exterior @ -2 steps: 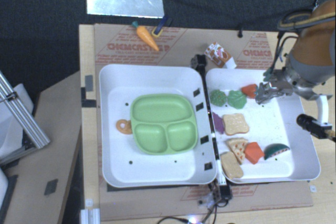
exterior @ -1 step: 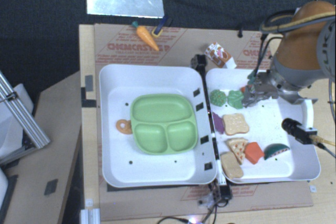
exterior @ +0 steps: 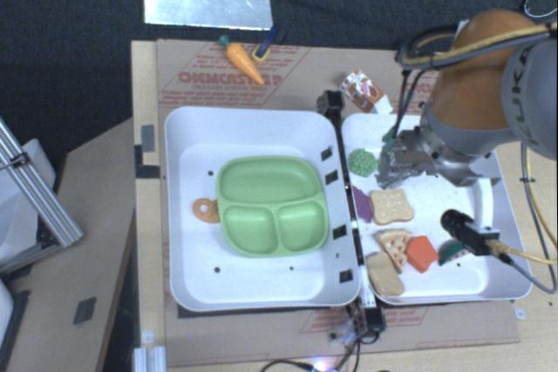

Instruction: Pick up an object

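Hovering over the right bin, the gripper sits just beside the green broccoli, which lies toward the bin's left wall; toast lies nearer the front edge. Whether the gripper is open cannot be told.

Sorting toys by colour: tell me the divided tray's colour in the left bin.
Light green tray, in the camera view.

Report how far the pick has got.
Done: the grey arm's two-finger gripper is down in the right white bin, beside the green broccoli piece. In hand: nothing visibly held. Left: grasping and lifting; the toast slice and orange block lie untouched.
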Motion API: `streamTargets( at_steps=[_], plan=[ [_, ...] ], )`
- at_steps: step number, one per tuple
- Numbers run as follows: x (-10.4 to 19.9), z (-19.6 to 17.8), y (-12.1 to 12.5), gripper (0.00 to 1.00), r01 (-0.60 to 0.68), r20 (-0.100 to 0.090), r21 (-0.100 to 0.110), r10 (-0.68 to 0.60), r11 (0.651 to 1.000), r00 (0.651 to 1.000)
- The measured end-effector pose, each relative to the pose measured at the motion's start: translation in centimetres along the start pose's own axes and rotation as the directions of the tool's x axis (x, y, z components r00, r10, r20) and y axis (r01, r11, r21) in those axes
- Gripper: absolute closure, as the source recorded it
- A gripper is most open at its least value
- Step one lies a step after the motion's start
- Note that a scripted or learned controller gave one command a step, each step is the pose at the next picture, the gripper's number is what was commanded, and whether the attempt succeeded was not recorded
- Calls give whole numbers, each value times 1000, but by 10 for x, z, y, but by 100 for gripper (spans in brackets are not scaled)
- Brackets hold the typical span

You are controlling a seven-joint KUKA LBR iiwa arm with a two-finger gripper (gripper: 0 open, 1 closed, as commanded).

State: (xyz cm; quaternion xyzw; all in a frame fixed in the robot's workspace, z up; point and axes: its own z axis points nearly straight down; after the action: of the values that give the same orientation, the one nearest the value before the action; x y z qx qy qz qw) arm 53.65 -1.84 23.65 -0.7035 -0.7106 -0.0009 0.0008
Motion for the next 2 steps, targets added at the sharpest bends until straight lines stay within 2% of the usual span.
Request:
streamTargets(
  at_steps=[1, 2],
  plan=[
    [48, 20, -26, 100, -1, 0, 2, 1, 1000, 1000],
    [52, 22, -32, 100, -4, 2, 1, 4, 1000, 1000]
  ],
)
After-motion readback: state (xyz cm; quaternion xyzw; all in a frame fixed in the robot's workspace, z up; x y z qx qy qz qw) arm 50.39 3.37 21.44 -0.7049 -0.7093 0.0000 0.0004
